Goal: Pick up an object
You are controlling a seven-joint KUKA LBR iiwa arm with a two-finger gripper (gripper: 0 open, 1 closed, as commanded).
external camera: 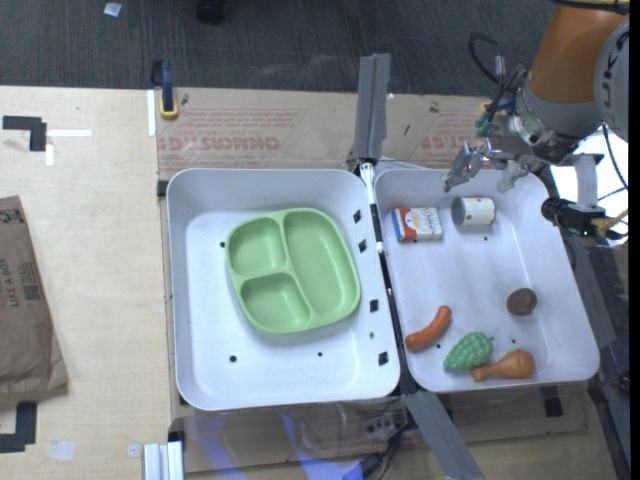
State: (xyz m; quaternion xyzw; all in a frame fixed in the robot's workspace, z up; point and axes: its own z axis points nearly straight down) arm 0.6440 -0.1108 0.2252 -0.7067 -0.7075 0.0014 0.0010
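White bins: two; green tray: one; sausage: one.

Faint mirrored red lettering on cardboard sheet, not legible.

view: one fixed camera above the pale wooden tabletop | facing: down at a slant | range: mid-distance, both shallow white plastic bins in frame | arm side: grey-and-orange arm enters from right

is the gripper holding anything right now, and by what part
Nothing is held. The gripper hangs open above the right bin's far edge, just behind the small white can.
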